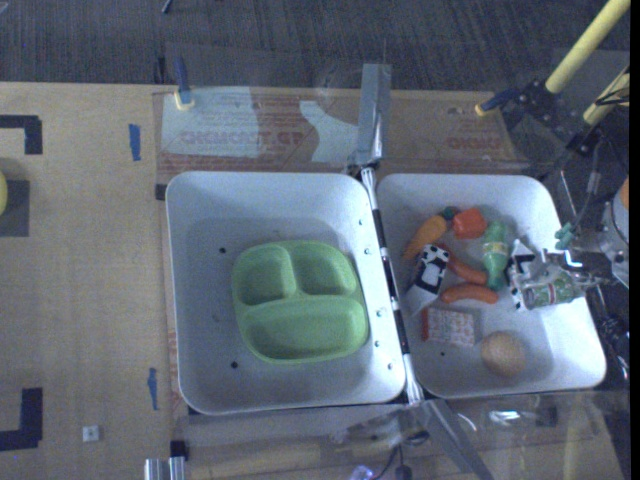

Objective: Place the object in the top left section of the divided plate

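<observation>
A green divided plate (298,301) lies in the left white bin (200,208); its two small sections are at the far side and the large one is near. The right bin (570,363) holds several toy foods: an orange carrot (426,234), a red piece (467,223), a green bottle (495,251), a black-and-white carton (431,269), an orange sausage (468,294), a pink packet (450,327), a tan bread roll (503,352) and a small green-labelled can (547,292). My gripper (533,272) hangs low at that bin's right side, just over the can. I see nothing lifted in it.
A metal divider (385,288) runs between the two bins. A clear panel and a cardboard strip (270,128) stand behind them. A yellow pole (590,38) and cables crowd the far right corner. Bare wooden bench (80,268) extends to the left.
</observation>
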`<state>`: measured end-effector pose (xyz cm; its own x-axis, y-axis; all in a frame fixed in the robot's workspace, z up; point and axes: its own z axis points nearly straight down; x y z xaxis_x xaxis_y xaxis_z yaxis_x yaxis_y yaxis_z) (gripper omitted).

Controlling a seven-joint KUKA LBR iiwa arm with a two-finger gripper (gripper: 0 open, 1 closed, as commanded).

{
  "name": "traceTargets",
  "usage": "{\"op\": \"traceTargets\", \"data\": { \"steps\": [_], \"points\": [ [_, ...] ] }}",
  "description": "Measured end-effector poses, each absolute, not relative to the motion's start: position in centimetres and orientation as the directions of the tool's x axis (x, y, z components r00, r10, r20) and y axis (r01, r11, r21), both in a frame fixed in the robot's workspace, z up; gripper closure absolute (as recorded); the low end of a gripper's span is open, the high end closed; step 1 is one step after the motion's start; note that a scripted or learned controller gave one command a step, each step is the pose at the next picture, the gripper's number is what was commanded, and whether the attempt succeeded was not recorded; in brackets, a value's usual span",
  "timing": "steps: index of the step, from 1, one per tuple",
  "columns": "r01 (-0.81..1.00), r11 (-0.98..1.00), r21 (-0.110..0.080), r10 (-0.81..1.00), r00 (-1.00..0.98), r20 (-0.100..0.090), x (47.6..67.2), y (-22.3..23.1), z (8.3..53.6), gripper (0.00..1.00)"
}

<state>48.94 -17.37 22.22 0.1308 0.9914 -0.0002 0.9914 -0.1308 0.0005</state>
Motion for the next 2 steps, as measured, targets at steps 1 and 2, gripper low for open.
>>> {"op": "traceTargets", "data": {
  "steps": [1,2],
  "points": [
    [0.679,-0.734,-0.012,0.679,0.734,0.001,47.9,-21.4,11.5,1.0],
    [0.765,-0.644,-0.001,0.765,0.644,-0.001,48.0,-21.8,15.2,1.0]
  ]
}}
